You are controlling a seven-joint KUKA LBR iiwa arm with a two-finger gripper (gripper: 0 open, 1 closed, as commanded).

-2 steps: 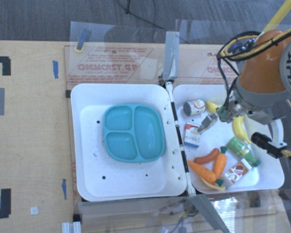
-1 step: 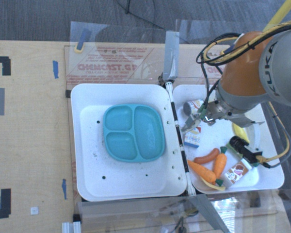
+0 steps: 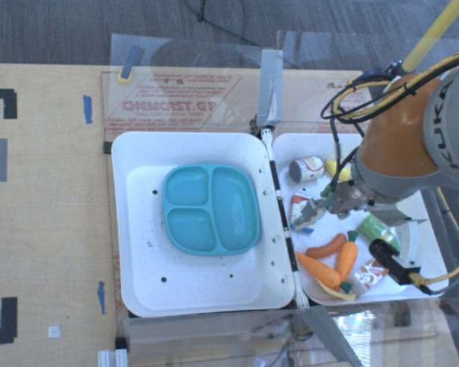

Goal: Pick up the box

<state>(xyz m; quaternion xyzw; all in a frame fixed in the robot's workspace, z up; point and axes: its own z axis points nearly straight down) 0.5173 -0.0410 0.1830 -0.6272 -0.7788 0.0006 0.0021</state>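
Note:
A small red and white box (image 3: 298,204) lies at the left side of the right bin (image 3: 315,141), close to the divider between the bins. My gripper (image 3: 320,209) hangs low over the bin just to the right of the box, right at its edge. Whether it touches the box is unclear. The grey and orange arm (image 3: 398,144) covers the bin's middle and back right.
A small can (image 3: 307,168) and a yellow item (image 3: 340,170) lie behind the box. In front are a red sausage (image 3: 326,246), two carrots (image 3: 320,270), a green item (image 3: 378,230) and a red-white packet (image 3: 372,274). The left bin (image 3: 138,281) holds a teal divided plate (image 3: 212,208).

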